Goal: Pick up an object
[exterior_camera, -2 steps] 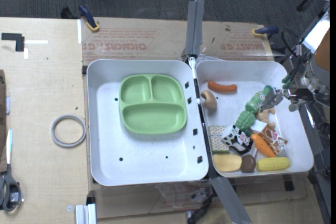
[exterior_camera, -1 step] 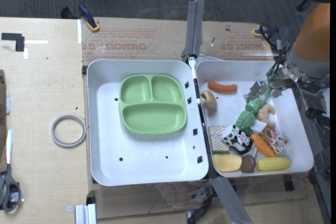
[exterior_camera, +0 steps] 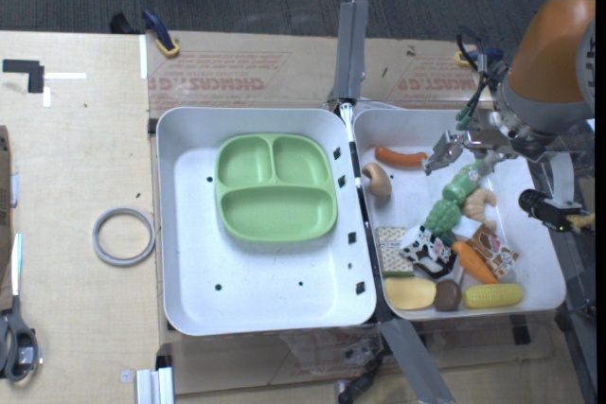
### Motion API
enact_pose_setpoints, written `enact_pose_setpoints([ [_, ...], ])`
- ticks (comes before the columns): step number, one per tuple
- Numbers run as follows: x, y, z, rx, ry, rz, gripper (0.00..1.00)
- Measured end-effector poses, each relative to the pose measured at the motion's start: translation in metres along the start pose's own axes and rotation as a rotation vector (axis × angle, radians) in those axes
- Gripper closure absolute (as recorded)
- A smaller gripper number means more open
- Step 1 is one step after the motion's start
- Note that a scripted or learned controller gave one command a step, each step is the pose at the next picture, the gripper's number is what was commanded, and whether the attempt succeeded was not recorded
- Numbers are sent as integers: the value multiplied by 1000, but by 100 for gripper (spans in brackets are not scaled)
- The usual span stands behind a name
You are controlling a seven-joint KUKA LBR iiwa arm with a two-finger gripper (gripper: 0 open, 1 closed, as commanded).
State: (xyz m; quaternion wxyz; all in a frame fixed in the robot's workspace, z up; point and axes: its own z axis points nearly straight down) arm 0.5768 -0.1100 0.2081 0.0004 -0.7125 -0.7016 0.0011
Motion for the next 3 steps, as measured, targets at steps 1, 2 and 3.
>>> enact_pose_setpoints([
  [1,-2,-32,117,1,1,-1,0],
  [2,-3,-32,109,3,1,3,100],
  [3,57,1,17,0,0,53,100],
])
